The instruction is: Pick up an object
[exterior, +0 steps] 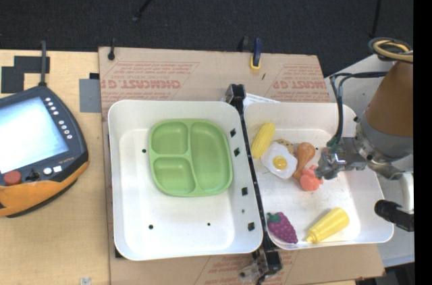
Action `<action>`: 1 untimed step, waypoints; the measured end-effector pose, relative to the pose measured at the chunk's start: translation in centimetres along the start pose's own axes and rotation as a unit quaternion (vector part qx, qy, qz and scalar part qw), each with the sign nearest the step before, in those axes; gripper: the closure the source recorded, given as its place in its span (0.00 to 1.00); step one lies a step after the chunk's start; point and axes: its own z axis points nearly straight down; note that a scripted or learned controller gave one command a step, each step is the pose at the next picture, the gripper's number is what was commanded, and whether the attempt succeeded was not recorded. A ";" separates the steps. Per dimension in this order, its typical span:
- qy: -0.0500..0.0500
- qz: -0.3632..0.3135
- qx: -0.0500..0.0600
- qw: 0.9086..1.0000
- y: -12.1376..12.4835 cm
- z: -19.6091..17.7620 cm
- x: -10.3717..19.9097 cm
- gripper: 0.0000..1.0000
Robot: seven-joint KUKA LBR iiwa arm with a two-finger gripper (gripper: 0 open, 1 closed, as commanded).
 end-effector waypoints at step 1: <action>0.000 0.000 -0.001 1.000 3.3 -0.2 4.2 1.00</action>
